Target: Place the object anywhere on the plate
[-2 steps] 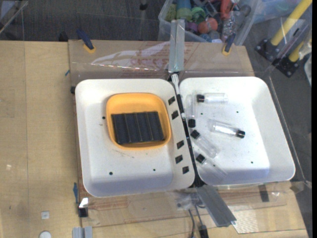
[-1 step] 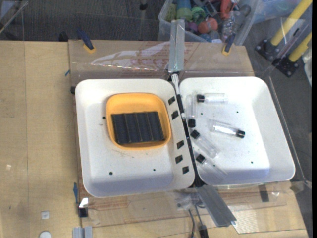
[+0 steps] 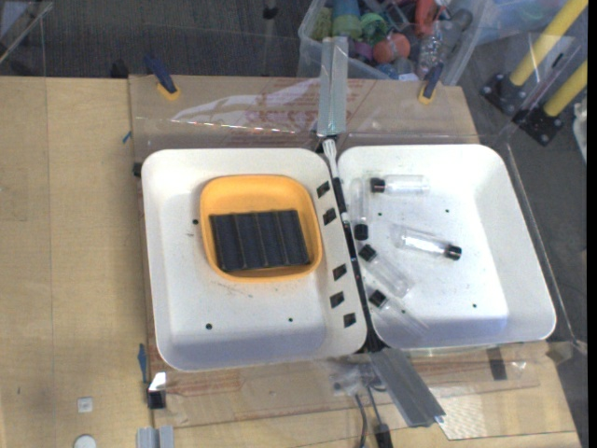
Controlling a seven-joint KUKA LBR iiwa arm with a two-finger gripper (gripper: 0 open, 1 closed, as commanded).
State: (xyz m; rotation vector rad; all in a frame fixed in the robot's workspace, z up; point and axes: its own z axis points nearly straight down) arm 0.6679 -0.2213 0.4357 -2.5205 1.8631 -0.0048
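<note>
**Black slab on the orange plate, vials off to its right**

The row of small black marks (image 3: 338,271) along the seam just right of the rounded-square orange plastic plate (image 3: 216,203) is too small to read as writing or labels.

The plate sits in the left shallow white bin (image 3: 177,325) on the wooden desk (image 3: 65,250). A black ribbed rectangular slab (image 3: 259,239) lies flat on the plate, inside its rim and toward its near edge.

Right of the plate, across the seam, the right shallow white bin (image 3: 504,287) holds clear plastic vials with black caps. One vial (image 3: 399,186) lies level with the plate's far edge, another (image 3: 429,246) level with its middle, and a third (image 3: 387,283) nearer the seam.

Beyond the plate, up and to its right, stands a clear plastic tub of coloured toys (image 3: 392,12).

The gripper's state cannot be told from this view.
</note>
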